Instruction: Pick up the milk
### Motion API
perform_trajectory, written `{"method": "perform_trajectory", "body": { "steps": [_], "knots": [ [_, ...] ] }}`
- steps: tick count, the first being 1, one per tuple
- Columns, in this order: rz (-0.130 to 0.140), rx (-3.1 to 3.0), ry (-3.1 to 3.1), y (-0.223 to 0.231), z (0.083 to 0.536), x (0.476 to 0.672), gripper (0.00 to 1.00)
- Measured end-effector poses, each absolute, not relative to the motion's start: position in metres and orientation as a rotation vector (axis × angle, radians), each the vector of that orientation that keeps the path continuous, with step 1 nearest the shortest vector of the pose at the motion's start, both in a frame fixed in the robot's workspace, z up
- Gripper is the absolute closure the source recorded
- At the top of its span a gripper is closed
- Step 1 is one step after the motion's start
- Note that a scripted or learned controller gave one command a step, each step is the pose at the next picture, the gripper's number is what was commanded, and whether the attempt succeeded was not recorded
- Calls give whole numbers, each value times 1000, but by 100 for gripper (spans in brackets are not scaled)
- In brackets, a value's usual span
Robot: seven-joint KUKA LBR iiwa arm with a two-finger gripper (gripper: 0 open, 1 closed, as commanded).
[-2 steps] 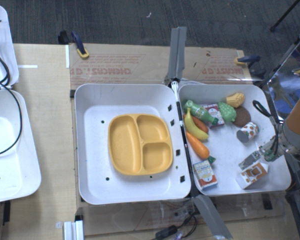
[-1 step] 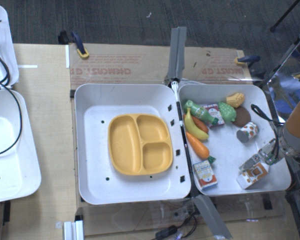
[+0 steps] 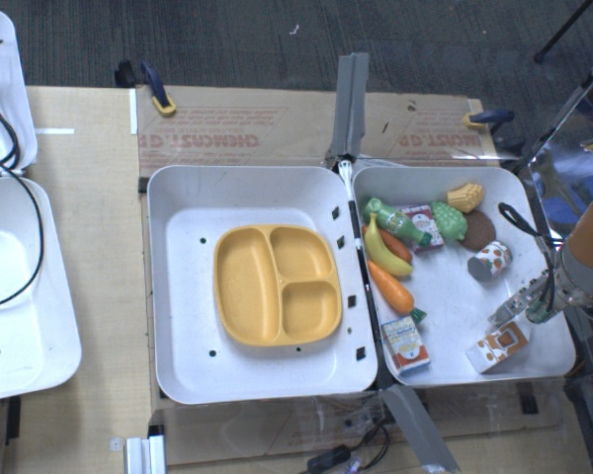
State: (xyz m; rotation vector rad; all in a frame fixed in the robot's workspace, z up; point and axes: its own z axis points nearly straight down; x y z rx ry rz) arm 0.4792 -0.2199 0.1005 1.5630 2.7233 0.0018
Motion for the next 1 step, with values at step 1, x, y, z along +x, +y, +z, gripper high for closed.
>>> {"method": "perform_trajectory", "body": {
  "steps": [1],
  "knots": [
    [0,1325,2848,-216,92,478,100]
  ]
}}
